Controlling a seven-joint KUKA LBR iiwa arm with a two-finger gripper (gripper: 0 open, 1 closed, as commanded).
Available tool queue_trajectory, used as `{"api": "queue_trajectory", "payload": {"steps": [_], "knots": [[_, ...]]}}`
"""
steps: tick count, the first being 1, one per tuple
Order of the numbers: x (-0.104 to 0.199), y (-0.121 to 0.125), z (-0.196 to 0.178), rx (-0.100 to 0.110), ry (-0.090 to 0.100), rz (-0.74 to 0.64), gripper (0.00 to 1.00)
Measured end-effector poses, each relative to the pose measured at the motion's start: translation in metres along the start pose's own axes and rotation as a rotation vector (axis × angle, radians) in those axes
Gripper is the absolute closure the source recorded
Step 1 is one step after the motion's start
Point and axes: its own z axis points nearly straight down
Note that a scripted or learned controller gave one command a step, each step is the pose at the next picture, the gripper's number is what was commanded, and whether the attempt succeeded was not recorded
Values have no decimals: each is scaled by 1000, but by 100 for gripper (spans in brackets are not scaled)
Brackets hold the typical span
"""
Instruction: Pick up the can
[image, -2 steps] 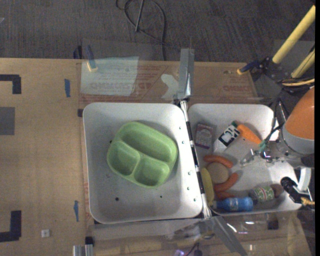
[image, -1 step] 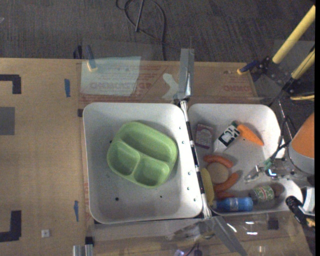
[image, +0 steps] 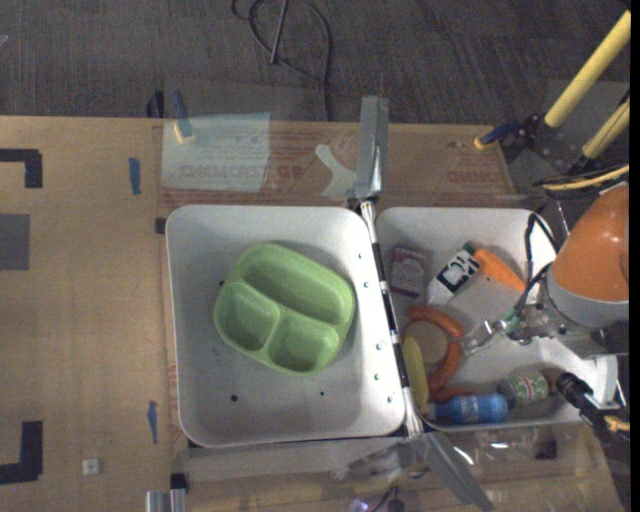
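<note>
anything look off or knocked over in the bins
The can lies on its side near the front of the right bin, beside a blue bottle that is also lying flat. The green divided plate sits askew in the left bin.

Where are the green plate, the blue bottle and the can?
green plate (image: 285, 308), camera view, centre divider.
blue bottle (image: 470, 408), camera view, middle of its body.
can (image: 527, 386), camera view, its side label.

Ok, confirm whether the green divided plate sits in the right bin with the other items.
No, the green plate lies alone in the left bin, while the clutter lies in the right bin.
</note>
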Motion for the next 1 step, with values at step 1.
{"api": "queue_trajectory", "payload": {"steps": [1], "knots": [[-10, 47, -13, 5, 0, 250, 0]]}}
